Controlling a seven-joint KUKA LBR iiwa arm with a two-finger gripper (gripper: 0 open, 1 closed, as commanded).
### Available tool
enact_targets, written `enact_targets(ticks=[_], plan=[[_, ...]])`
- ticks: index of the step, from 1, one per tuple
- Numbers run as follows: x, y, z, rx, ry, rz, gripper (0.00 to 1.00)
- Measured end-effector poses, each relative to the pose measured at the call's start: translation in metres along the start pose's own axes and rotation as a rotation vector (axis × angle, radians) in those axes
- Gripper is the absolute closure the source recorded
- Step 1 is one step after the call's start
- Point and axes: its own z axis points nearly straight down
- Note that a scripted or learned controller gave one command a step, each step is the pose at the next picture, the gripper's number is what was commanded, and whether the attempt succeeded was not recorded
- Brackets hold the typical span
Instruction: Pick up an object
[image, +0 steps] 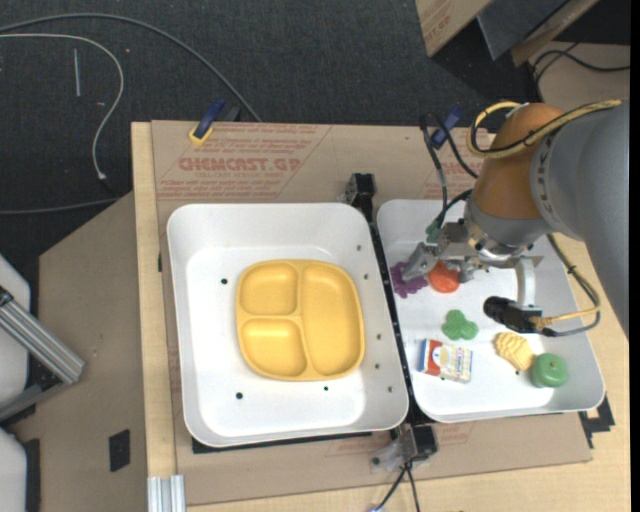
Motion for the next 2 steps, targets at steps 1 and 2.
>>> enact_targets(ticks=[1, 2], plan=[[0.0, 0.003, -0.016, -0.011, -0.001, -0.001, 1.0], [-0.003, 0.004, -0.061, -0.008, -0.002, -0.001, 1.0]])
